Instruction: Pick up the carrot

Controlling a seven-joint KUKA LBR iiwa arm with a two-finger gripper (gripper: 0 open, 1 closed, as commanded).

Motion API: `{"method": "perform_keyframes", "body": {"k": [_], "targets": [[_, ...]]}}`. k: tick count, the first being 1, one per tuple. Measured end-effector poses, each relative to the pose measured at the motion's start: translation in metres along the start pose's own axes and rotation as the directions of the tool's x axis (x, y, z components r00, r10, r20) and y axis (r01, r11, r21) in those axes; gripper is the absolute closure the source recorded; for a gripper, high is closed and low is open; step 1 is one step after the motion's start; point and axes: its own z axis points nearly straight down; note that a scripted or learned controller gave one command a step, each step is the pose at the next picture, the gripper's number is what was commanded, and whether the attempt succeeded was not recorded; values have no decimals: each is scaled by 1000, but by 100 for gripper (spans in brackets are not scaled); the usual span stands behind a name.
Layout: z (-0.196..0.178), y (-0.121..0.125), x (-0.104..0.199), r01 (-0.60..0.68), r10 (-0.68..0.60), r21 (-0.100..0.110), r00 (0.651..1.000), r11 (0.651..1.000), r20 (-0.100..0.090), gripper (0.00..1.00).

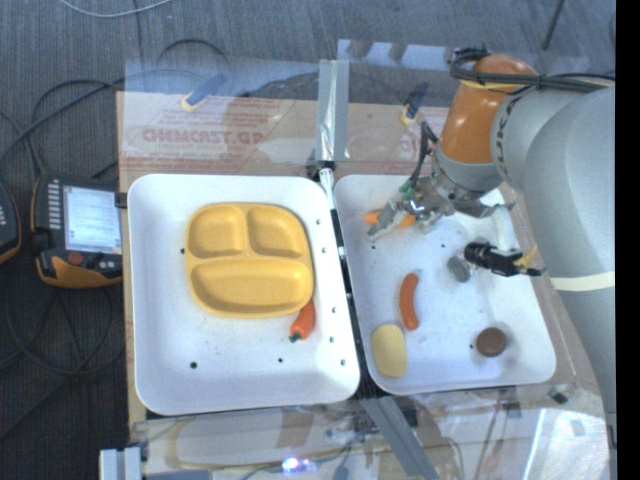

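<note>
Apparently the light, stiff carrot (374, 217) is being approached mid-length by the gripper (398, 214), its state being untellable.

bins 2 (140, 298) (530, 363) — yellow tray 1 (250, 258) — sausage 1 (409, 301) — potato 1 (389, 350)

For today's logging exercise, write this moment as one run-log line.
task: pick up carrot | pincer: upper left of right bin, over carrot | grasp: unconfirmed | left bin: yellow divided tray, orange pepper
</note>
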Motion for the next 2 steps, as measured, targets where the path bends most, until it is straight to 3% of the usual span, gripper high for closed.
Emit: {"method": "perform_keyframes", "body": {"k": [1,2], "targets": [[-6,-1,0,1,-1,5,1000,1000,0,100],[-94,12,46,256,-256,-25,967,966,14,100]]}}
